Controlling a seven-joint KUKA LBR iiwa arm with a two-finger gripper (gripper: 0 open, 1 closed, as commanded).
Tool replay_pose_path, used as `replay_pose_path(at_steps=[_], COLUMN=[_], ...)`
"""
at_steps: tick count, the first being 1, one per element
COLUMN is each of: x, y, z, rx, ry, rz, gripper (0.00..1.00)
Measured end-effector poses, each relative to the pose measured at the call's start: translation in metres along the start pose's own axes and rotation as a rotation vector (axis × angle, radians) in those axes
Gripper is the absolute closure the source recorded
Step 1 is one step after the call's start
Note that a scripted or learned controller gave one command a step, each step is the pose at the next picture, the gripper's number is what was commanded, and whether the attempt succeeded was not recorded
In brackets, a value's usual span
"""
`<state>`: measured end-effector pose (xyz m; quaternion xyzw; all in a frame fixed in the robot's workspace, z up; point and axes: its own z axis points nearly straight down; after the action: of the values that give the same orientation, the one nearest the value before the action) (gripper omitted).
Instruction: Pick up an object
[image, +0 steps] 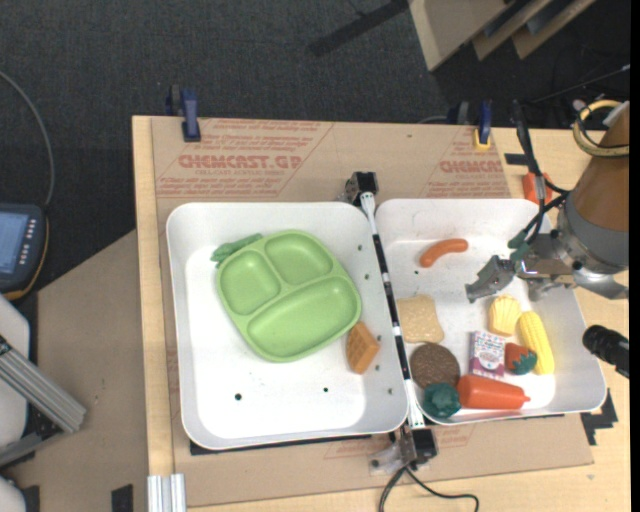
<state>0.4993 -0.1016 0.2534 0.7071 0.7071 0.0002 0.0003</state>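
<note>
Two shallow white bins are placed side by side on the table (150, 300). In the left bin (200, 390) a green divided plate (288, 293) is seen, with a small orange-brown waffle piece (362, 348) just beside its lower right edge. The right bin (575, 385) carries a group of toy foods: an orange sausage (443, 251) lies near the top, well apart from the rest; a pale bread slice (419, 320) lies near the divider, and a dark brown patty (434, 364) is just below it. A dark green piece (441, 401) and an orange carrot (491, 393) are found at the lower edge, touching or nearly touching each other. A small pink and white packet (487, 352) stands above the carrot, and a yellow corn cob (534, 339) lies tilted at its right, with another yellow piece (504, 314) just beside it. The arm (605, 215) is reaching in from the right, and the tool (497, 279) is seen over the right bin, just above the yellow pieces. Whether the tool is open or closed cannot be told from this view, and nothing is seen gripped by it.
</note>
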Motion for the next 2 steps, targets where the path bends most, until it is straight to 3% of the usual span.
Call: replay_pose_path(at_steps=[1, 2], x=[-0.095, -0.075], y=[0.023, 0.019], z=[0.050, 0.173], rx=[0.001, 0.003], ry=[-0.005, 0.006], rz=[0.008, -0.003], gripper=[0.00, 0.00])
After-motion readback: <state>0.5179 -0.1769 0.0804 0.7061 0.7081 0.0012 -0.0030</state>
